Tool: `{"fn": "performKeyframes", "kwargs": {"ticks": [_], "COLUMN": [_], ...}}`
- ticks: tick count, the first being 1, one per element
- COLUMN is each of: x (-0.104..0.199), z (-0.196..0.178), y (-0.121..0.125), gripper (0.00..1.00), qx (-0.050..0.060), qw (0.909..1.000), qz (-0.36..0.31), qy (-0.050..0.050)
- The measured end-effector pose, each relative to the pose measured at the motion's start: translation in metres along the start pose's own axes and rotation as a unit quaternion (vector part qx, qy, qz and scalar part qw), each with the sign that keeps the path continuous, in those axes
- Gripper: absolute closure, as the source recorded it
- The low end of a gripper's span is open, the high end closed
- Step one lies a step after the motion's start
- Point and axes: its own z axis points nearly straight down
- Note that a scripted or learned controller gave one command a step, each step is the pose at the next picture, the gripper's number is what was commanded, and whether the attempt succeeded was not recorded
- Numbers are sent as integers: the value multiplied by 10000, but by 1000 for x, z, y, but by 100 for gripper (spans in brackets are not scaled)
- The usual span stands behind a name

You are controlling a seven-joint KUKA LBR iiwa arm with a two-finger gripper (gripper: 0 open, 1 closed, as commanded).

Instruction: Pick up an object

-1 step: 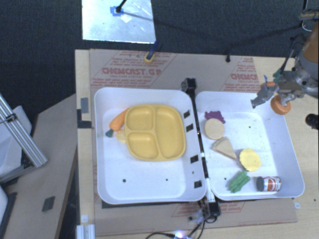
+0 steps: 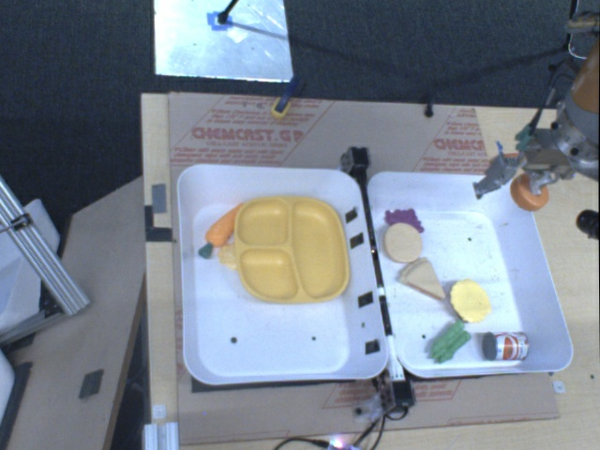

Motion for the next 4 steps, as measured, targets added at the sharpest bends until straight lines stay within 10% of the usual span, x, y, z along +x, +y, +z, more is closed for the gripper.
{"fn": "performKeyframes", "kwargs": {"ticks": [4], "x": [9], "z": [186], "y": [-8], "gripper": [0], "qx": [17], "qw": [10000], "qz": [7], "qy": [5]}}
